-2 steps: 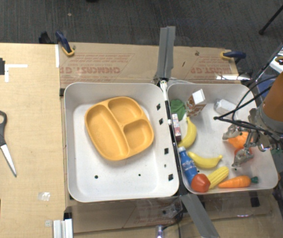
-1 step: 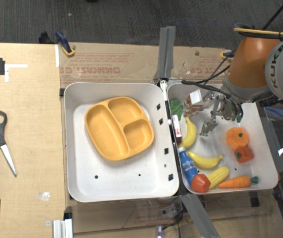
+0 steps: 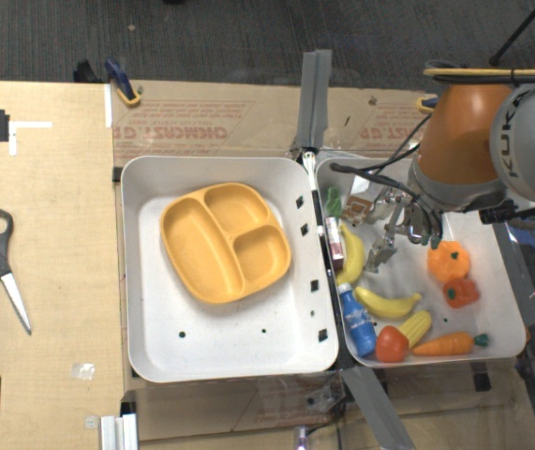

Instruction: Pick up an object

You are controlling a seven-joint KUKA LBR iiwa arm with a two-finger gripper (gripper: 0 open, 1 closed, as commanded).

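Note:
My gripper (image 3: 396, 240) hangs over the middle of the right bin (image 3: 506, 279), fingers spread apart and pointing down with nothing between them. Just below it lies a yellow banana (image 3: 386, 300). A second banana (image 3: 351, 256) curves along the bin's left wall. To the gripper's right sit an orange fruit (image 3: 448, 261) and a red pepper (image 3: 461, 292). Along the front lie a blue bottle (image 3: 356, 322), a red tomato (image 3: 391, 343), a corn cob (image 3: 415, 326) and a carrot (image 3: 445, 345).
The left bin (image 3: 145, 279) holds a yellow divided plate (image 3: 226, 242). A small packet (image 3: 359, 209) and a green piece (image 3: 333, 204) lie at the right bin's back left. Scissors (image 3: 0, 261) rest on the bench at the far left.

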